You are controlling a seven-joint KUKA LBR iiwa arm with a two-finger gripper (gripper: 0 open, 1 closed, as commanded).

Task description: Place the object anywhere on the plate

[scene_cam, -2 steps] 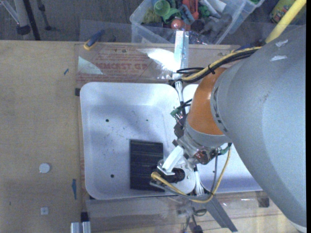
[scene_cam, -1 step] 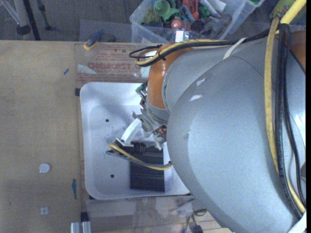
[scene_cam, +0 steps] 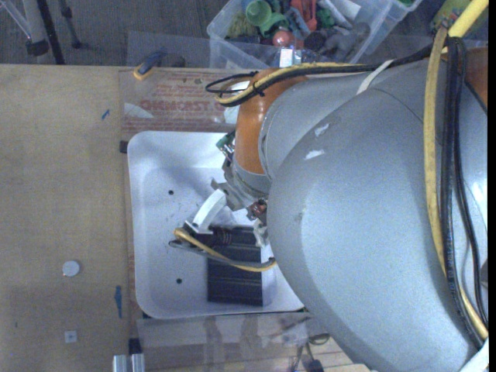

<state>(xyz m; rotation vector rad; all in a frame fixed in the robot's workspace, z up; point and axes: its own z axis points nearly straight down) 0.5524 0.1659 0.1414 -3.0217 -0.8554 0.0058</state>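
Table's (scene_cam: 62, 169) white bin (scene_cam: 155, 208) sat under your arm (scene_cam: 349, 208); end effector (scene_cam: 246, 206) was low inside it, state unreadable; I'd judge placement unfinished.

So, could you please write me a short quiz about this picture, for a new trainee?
1. True or false: the clear tub of toys stands outside the white bin.
2. What hides the bin's right part in the camera view? A) the grey arm B) a cloth C) a person's hand
3. Fill in: the small grey disc lies on the bench, to the ___ of the bin in the view.
Key: 1 true; 2 A; 3 left.
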